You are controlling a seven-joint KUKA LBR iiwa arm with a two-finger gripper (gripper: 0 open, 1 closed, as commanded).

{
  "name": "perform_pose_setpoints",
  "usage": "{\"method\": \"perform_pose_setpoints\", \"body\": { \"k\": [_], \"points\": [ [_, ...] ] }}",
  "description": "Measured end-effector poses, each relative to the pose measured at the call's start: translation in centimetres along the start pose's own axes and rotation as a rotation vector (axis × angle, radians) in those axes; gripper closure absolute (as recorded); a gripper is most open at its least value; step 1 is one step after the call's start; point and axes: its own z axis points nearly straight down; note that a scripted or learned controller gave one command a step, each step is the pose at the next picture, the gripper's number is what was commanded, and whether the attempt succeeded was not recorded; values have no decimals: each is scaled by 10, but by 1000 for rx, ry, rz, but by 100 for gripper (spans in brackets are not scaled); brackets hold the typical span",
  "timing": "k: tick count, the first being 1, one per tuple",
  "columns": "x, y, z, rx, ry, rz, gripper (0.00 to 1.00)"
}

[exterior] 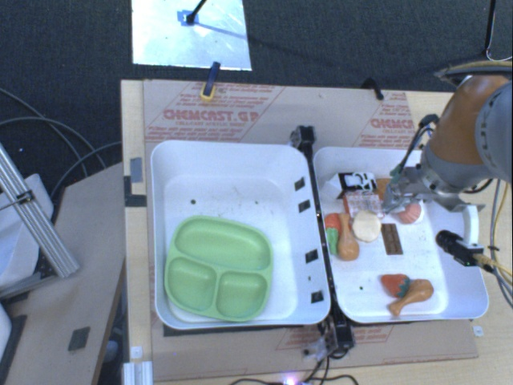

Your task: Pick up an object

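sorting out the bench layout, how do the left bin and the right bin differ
The left bin holds one thing, a green divided tray lying flat toward its near-left corner; the right bin holds several small toy foods scattered about, such as a drumstick and a carrot. The arm's gripper hangs over the right bin, while nothing is above the left bin. Both bins are shallow, white and sit side by side.

Toy food scattered in the right white bin [457, 295]: cream round piece [366, 228] beside a tan drumstick [346, 243], brown bar [391, 239] alongside, pinkish slice [411, 212] near the far side, orange-brown drumstick [414, 293] at the near edge.
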Motion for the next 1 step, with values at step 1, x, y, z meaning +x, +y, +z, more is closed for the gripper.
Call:
{"method": "perform_pose_setpoints", "body": {
  "k": [1],
  "points": [
    [18, -95, 48, 8, 9, -4, 100]
  ]
}}
